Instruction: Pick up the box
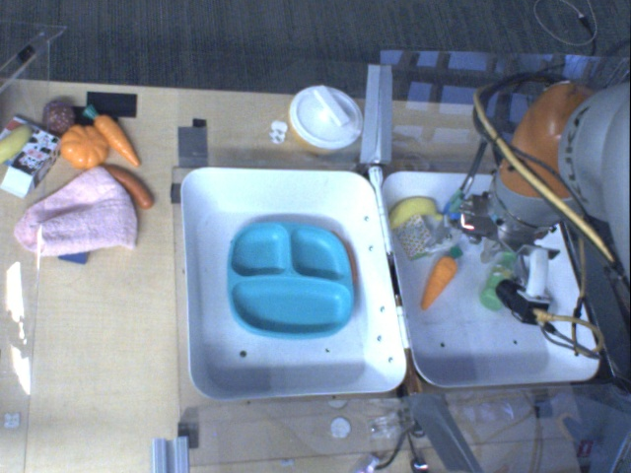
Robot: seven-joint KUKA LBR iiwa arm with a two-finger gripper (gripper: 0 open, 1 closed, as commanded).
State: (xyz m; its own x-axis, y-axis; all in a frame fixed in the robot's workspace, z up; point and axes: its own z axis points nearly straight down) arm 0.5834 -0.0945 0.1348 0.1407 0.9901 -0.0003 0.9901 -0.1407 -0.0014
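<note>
Arm reaches in over the right bin (473, 368). Claw (490, 241) hangs low over that bin's far half, mostly hidden under the grey wrist and orange band. Whether it is wide or narrow: cannot tell. Nothing visibly held.

Speckled box (416, 236) lies on the bin floor to the view's left of the claw, near but apart from it, and tilted. A yellow fruit (414, 209) touches the box on its far side, left of the claw and slightly beyond it.

Toy carrot (440, 278) lies left of the claw and nearer the camera, its green top pointing up toward the claw and its tip pointing away. It sits just beside the box; contact unclear.

Green object (495, 286) sits just on the near side of the claw, partly covered by black cable; its shape is hard to make out.

Left bin (207, 363), well to the left of the claw, holds a blue divided tray (292, 279).

White lidded cup (325, 116) stands on the table (99, 363), beyond the claw and left of it, past the bins' far edge.

Far left of the claw, on the table: pink cloth (79, 215), small orange pumpkin (83, 146), second carrot (120, 138), sausage-like piece (131, 185), and a patterned carton (30, 156), all clustered.
</note>
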